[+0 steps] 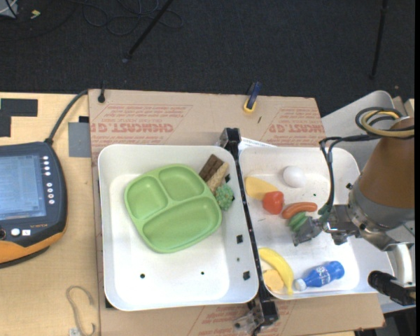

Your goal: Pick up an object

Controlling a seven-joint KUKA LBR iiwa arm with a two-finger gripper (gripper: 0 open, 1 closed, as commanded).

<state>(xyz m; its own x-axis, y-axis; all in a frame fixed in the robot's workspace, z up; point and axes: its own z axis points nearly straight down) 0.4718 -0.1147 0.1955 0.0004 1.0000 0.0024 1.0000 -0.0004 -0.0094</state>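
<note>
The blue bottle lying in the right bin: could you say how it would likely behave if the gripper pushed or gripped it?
The blue bottle lies on its side, so a sideways nudge would probably roll it. Its rounded, seemingly smooth body may slip between the fingers. It looks small, so likely light.

Divided plate (172, 208) in left bin (112, 222); banana (278, 267), bottle (320, 275) in right bin (350, 161).

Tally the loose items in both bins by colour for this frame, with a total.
Green: 3, divided plate, broccoli, small piece
Yellow: 2, banana, wedge
Red: 2, tomato, sausage
White: 1, egg
Blue: 1, bottle
Brown: 1, block
Total: 10
</note>
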